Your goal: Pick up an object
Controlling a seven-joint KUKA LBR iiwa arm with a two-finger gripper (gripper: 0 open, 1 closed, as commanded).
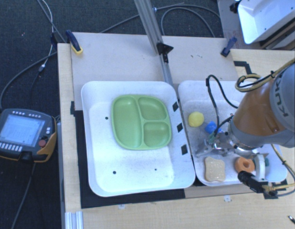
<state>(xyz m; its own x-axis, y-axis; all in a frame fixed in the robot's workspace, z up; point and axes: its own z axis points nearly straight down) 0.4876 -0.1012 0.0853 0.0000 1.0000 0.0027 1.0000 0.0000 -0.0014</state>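
The bench (pixel 114 56) is a pale, flat board with a matte surface. On it sit two shallow white bins of smooth plastic with rounded corners. The left bin (pixel 104 175) holds a light green plate (pixel 141 121), glossy, rounded-square, divided in three compartments. The arm (pixel 262 113) is thick and cylindrical, with an orange band, and reaches over the right bin (pixel 197 99). Its gripper (pixel 209 146) is of bare metal and hangs low in this bin; if the fingers are wide or narrow, I cannot tell. In the right bin lie a beige, bread-like slice (pixel 215 169) at the near side, an orange ring (pixel 244 164) right of it, a yellow ball (pixel 195 119) further away, and a small blue object (pixel 210 127) just beside the ball.
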